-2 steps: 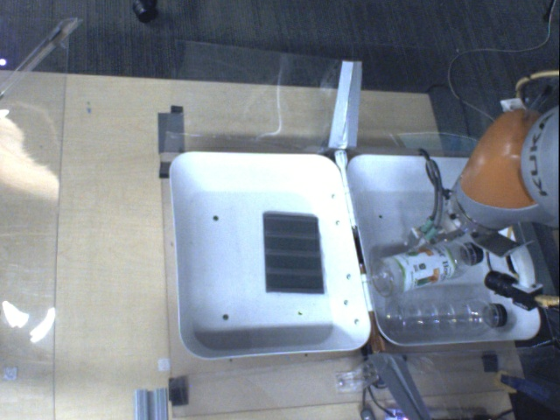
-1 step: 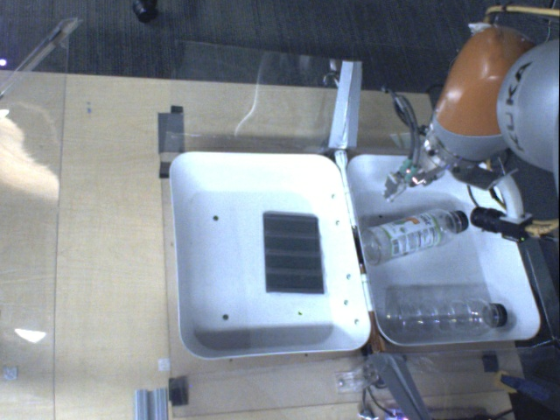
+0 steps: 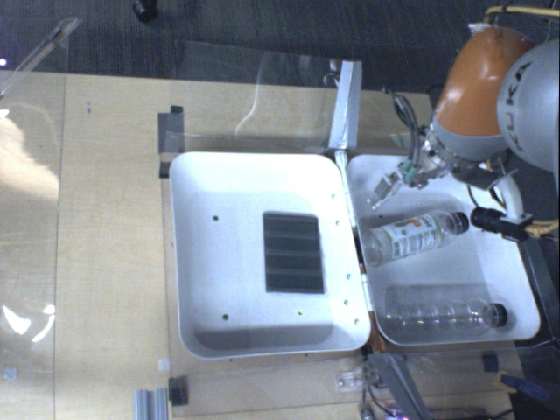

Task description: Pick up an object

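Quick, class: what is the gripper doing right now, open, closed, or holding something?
Gripper: cannot be told. It hangs over the far end of the right bin, above the labelled bottle, with nothing seen in it.

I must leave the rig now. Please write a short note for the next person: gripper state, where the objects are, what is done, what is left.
Gripper: over the far part of the right bin, holding nothing visible; whether it is open or shut cannot be told.
Objects: the labelled bottle lies across the middle of the right bin; the clear bottle lies along its near side. The left bin has a dark ridged panel.
Done: nothing picked up yet.
Left: grasp and lift one bottle.
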You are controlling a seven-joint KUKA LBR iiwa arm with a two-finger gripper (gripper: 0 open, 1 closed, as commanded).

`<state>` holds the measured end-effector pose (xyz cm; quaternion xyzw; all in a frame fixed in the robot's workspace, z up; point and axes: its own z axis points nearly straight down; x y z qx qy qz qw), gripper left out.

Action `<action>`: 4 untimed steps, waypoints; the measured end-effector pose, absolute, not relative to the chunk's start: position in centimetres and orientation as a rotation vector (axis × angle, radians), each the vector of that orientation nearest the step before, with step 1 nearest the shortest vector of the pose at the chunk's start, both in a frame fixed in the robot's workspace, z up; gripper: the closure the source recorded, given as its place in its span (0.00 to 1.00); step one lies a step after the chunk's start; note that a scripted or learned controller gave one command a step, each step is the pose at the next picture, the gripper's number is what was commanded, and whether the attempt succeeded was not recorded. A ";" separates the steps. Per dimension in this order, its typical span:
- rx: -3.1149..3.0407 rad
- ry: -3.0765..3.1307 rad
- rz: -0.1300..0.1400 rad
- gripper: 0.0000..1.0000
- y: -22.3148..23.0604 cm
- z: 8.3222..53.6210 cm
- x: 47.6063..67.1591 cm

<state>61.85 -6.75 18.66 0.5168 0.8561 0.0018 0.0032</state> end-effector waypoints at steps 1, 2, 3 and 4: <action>1.483 2.756 0.008 0.00 -10.5 9.0 58.7; 1.808 2.558 0.007 0.00 -12.4 8.8 63.7; 1.620 2.680 0.006 0.00 -14.3 15.8 67.1; 1.712 2.623 0.008 0.00 -13.9 8.9 58.5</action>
